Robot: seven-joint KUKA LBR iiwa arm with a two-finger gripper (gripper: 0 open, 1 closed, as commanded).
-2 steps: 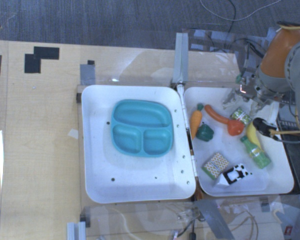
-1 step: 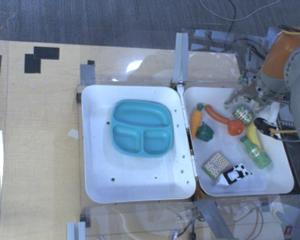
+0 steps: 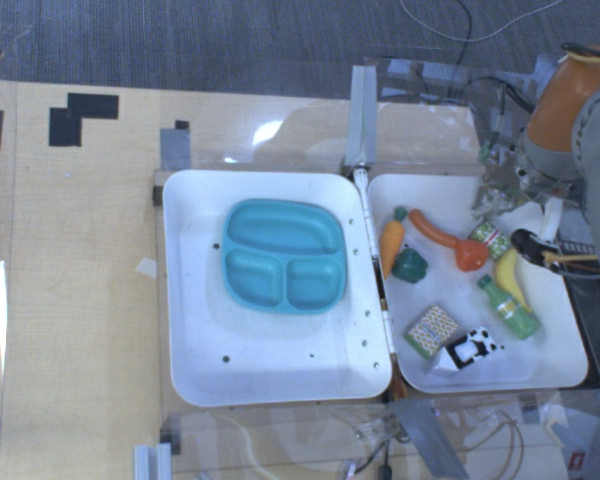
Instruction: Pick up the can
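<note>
Both bins (image 3: 195,368): white plastic, smooth, semi-gloss. Tray (image 3: 285,256): blue plastic, matt-ish, smooth. Bench (image 3: 70,298): pale wood look w/ glare near far edge. Can (image 3: 489,238): glossy printed label. Bottle (image 3: 509,309): green, shiny plastic.

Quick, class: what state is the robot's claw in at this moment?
Claw: above the right white bin's far edge near the small green-labelled can; open or closed cannot be told.

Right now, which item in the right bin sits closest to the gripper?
The can, small, green and red, just below the gripper. The banana and bottle lie further down.
</note>
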